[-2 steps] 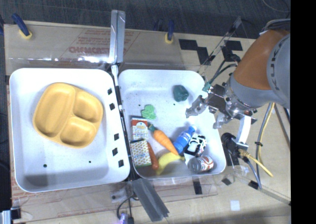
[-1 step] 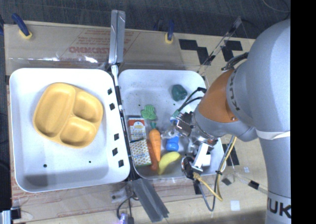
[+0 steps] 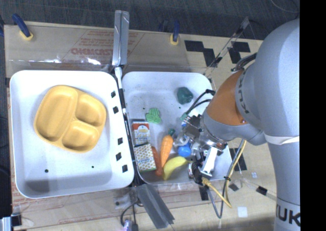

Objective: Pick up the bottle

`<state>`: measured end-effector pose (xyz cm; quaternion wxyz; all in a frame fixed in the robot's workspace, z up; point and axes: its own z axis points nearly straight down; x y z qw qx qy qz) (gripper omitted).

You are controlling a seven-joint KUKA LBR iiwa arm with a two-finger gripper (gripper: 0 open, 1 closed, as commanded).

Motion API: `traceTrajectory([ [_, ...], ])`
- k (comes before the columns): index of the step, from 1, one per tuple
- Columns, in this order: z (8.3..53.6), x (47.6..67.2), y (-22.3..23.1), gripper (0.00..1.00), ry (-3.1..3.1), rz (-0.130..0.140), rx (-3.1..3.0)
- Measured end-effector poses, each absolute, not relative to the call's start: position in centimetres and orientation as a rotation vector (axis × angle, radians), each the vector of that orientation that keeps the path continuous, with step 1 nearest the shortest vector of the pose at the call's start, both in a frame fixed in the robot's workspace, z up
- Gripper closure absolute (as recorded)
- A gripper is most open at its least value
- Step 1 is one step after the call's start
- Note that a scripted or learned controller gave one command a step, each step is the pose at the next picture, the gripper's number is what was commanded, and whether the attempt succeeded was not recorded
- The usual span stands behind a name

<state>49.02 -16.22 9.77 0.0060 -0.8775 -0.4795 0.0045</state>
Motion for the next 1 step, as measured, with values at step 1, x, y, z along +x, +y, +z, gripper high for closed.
traceTrajectory([
  [1, 24.74, 47.64, -12.75, 1.00, -1.326, 0.008, -2.843],
])
